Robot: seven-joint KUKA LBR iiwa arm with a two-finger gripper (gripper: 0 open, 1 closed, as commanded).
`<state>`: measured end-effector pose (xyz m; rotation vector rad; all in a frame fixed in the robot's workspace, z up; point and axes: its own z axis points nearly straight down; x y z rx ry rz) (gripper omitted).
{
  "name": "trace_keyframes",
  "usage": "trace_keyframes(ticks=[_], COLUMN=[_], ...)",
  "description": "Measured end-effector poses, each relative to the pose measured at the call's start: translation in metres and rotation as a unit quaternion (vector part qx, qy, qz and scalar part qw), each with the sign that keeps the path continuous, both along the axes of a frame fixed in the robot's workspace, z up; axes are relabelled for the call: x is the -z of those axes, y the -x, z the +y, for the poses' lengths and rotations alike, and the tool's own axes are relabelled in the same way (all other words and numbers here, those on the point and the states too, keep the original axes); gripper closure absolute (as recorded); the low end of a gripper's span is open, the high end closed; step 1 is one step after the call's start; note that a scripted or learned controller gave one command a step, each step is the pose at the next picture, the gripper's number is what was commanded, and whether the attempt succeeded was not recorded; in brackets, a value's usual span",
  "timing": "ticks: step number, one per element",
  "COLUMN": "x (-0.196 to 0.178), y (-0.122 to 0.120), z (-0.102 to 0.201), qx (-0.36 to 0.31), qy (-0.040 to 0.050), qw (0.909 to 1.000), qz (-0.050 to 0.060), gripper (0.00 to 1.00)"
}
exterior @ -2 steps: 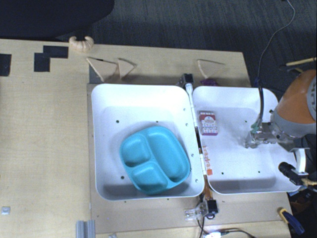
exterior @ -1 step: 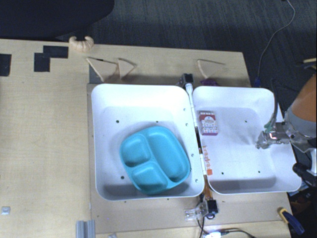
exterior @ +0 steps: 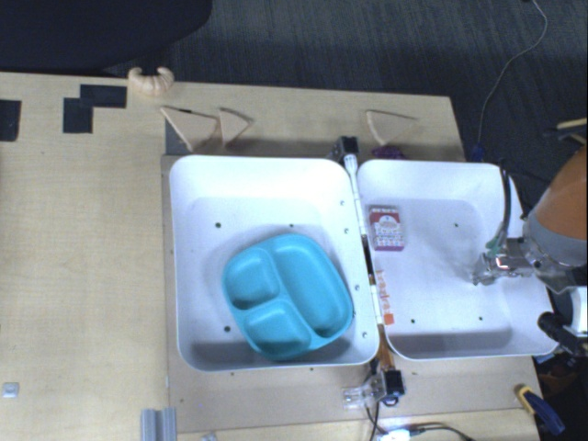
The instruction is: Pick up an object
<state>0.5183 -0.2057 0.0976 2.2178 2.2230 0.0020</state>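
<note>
A blue divided plate (exterior: pixel 288 294) lies in the left bin (exterior: pixel 197 246), toward its front and slightly tilted. A small red and white packet (exterior: pixel 386 227) lies flat in the right bin (exterior: pixel 441 333), near its back left corner. My gripper (exterior: pixel 493 266) sits low over the right bin's right side, close to the right wall. It is well apart from the packet, and nothing shows in its grasp. The arm's orange band (exterior: pixel 562 200) rises behind it at the view's right edge.
A ridge (exterior: pixel 364 246) divides the two bins, with a small orange and white tag (exterior: pixel 382 303) lying along it. Cables and a clip (exterior: pixel 381 391) sit at the bench's front edge. The wooden bench (exterior: pixel 83 274) extends to the left.
</note>
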Motion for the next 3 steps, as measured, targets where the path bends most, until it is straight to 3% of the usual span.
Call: trace_keyframes(ticks=[1,2,3], x=[-0.020,-0.049,-0.020], y=[-0.003,-0.053,-0.078], z=[0.000,0.097,0.056], qx=[-0.001,-0.002,-0.001], qy=[0.0002,-0.0009,0.0005], qw=[1.0000,1.0000,1.0000], qz=[-0.001,-0.001,-0.001], gripper=[1.00,1.00,1.00])
